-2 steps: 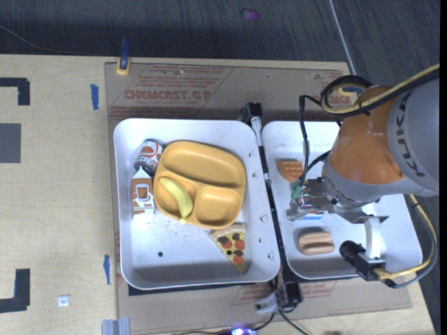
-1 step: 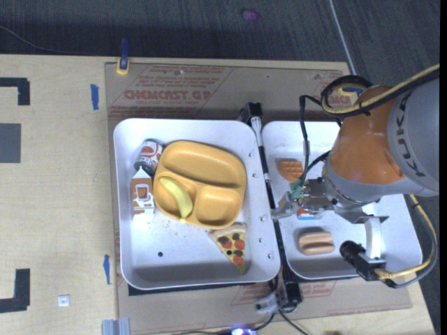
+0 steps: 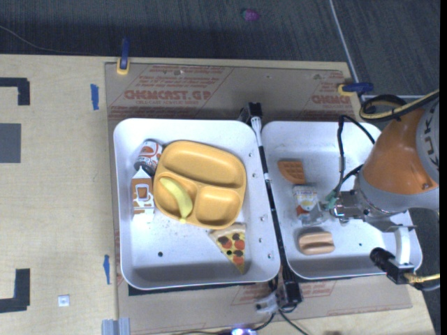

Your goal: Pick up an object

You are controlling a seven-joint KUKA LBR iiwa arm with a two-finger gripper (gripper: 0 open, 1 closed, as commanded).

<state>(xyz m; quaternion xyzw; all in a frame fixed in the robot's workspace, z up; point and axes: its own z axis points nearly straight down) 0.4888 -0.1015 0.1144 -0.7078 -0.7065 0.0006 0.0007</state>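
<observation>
Two shallow white bins sit side by side on the bench. Left bin (image 3: 129, 208): a yellow-orange three-compartment plastic plate (image 3: 199, 182) at centre, with a yellow toy banana (image 3: 178, 196) in its 8 o'clock compartment; a small red-and-white can (image 3: 147, 156) at 10 o'clock of the plate; an orange-and-white carton (image 3: 142, 195) at 9 o'clock, touching the plate's rim; a toy pizza slice (image 3: 232, 243) at 5 o'clock. Right bin (image 3: 279, 208): an orange toy waffle (image 3: 292, 170) at 11 o'clock; a small red-and-white packet (image 3: 305, 201) near centre; a toy hot dog in a tan bun (image 3: 316, 242) at 6 o'clock. Gripper (image 3: 330, 206): just beside the packet at its 3 o'clock, above the hot dog; whether it touches the packet, and its opening, cannot be told.
</observation>
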